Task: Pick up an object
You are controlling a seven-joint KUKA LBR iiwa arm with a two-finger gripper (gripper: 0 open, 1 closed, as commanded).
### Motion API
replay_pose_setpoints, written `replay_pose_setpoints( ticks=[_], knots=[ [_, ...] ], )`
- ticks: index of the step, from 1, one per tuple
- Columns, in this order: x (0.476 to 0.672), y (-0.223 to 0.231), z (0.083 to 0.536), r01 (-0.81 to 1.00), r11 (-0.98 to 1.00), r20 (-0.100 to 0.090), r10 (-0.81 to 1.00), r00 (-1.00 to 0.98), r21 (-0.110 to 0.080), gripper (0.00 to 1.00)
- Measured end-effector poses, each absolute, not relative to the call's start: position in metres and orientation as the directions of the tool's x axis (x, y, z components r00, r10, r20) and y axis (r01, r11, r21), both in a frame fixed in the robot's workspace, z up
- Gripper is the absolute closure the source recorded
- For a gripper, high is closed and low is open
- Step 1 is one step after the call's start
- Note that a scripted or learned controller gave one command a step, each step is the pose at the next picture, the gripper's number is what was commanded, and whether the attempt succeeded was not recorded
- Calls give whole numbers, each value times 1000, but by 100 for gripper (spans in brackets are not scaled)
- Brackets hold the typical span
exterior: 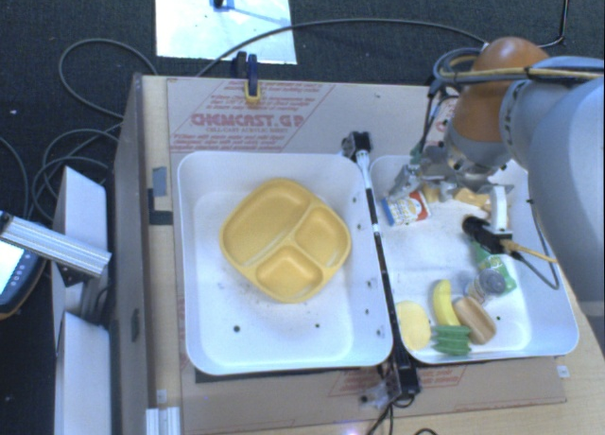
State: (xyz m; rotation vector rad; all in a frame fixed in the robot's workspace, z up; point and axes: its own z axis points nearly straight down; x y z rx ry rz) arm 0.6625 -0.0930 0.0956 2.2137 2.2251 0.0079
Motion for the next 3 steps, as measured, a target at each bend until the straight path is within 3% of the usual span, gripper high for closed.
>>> replay_pose_setpoints(
  ticks=[1,2,3],
  knots=[
    [669,-90,91,1000,0,-4,1000,0,-6,0],
    [669,-89,91,1000,-1,-6,1000,1,-6,0],
    [567,-124,91,1000,1,-2,1000,-1,14,0]
  ],
)
